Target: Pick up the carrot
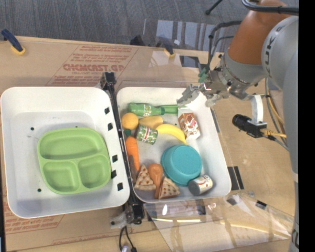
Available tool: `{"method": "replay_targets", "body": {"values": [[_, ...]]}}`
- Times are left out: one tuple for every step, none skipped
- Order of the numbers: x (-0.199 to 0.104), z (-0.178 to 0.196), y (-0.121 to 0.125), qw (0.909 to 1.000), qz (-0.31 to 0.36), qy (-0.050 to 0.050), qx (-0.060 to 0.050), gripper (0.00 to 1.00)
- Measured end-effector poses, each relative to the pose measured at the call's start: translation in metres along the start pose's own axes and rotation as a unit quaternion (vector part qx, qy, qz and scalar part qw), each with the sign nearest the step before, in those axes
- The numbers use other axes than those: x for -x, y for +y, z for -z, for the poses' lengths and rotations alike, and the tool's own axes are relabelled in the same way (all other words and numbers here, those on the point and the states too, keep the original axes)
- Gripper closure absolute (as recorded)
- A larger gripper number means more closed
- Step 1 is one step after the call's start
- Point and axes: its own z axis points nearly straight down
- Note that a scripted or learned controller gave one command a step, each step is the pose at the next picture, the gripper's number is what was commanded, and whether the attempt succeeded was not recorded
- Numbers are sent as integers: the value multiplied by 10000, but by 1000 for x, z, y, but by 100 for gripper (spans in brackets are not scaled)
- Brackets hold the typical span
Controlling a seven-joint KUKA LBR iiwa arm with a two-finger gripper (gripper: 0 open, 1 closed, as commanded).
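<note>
The carrot [132, 152] is a long orange piece lying lengthwise against the left wall of the right bin [219, 156], its top end just below a yellow lemon [129, 121]. My gripper [196, 96] hovers over the bin's far right corner, above a red and white packet [189, 125]. It is well apart from the carrot, up and to its right. The gripper looks open, with nothing between its fingers.
Around the carrot lie a green bottle [147, 109], a green can [146, 134], a banana [170, 132], a teal bowl [182, 163], two pizza slices [145, 180], a drumstick [156, 173] and a small can [200, 184]. The left bin [16, 119] holds a green divided tray [73, 160].
</note>
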Motion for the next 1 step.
{"method": "replay_targets", "body": {"values": [[-88,-15,-64,9883,1526,4,-9,0]]}}
